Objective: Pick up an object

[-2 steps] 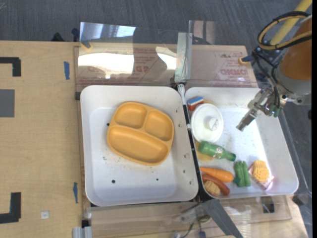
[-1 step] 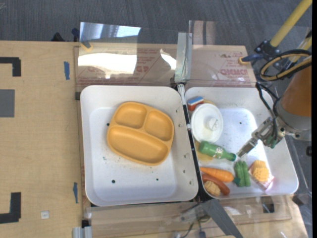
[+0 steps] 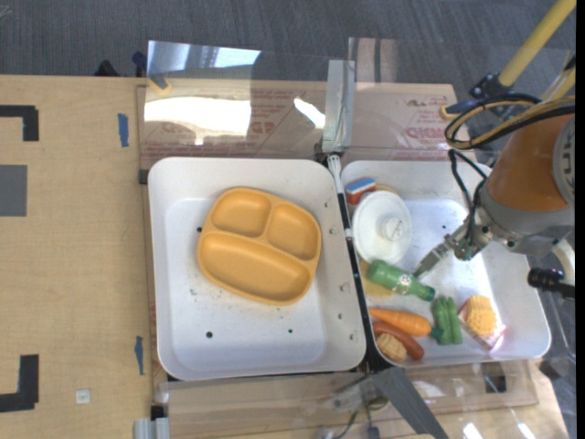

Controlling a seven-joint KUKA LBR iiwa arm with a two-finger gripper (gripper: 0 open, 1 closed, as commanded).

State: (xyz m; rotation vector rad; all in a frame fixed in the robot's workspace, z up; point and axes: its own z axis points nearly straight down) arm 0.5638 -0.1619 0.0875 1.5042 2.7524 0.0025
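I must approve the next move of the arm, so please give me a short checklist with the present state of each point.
1. Claw is over the right bin, where the objects lie: ok.
2. A target is close: the green bottle lies just beside the claw tip: ok.
3. Something is between the claw fingers: cannot tell, too small and blurred.
4. Neighbours leave room: the white cup is right next to the bottle: not ok.
5. Carrot, green pepper and corn lie apart from the claw: ok.
6. Yellow tray sits flat in the left bin: ok.
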